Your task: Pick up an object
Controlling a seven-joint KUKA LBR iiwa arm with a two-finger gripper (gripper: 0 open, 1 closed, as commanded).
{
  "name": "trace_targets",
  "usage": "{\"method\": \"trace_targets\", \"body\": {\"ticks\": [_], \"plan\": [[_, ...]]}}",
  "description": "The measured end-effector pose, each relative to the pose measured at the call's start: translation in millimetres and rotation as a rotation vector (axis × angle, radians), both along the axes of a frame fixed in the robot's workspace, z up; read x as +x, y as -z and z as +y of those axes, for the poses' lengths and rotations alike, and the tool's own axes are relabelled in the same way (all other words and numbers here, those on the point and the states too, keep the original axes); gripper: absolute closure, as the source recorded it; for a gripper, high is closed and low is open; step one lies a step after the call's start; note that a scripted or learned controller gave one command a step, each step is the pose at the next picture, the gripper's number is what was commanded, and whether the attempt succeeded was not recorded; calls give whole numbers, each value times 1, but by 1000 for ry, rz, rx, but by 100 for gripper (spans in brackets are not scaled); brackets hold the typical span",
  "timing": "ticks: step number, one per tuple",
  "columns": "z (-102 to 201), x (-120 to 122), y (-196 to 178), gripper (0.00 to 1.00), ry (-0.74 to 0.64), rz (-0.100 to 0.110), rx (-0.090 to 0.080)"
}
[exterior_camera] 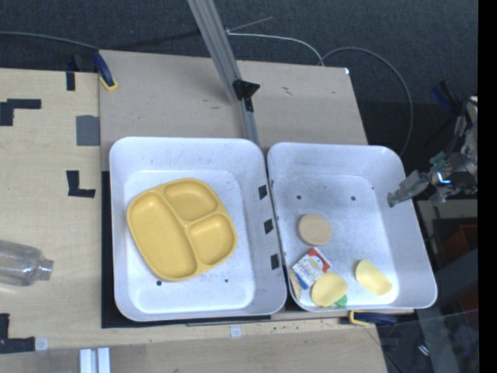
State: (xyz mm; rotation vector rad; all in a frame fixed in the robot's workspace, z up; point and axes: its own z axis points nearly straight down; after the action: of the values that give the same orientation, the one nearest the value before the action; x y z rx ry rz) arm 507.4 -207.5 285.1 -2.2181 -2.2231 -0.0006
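My fingers (397, 196) sit at the three o'clock edge of the right bin (388, 162), just over its rim; from this angle I cannot tell whether they are spread or closed, and nothing shows between them.

Two white bins lie side by side on the counter (178, 84). The left bin (124, 154) holds one yellow divided plate (181, 228) with three compartments, lying flat near its middle. A grey metal rail (213, 33) slants in from twelve o'clock and ends at the seam between the bins. One clear plastic bottle (19, 263) lies on its side at nine o'clock, well apart from both bins.

The right bin holds four loose things, all toward six o'clock. One tan round disc (314, 229) lies flat near the middle. Just below it sits one small red and white packet (308, 269), touching a pale yellow lump (329, 289). A second yellow lump (373, 277) lies toward five o'clock, apart from the others.
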Motion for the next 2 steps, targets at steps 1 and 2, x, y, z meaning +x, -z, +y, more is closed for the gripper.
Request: {"method": "trace_targets", "body": {"ticks": [1,2], "plan": [[-3,-22,-30,0,1,-3,-2],[-1,37,68,0,-1,7,0]]}}
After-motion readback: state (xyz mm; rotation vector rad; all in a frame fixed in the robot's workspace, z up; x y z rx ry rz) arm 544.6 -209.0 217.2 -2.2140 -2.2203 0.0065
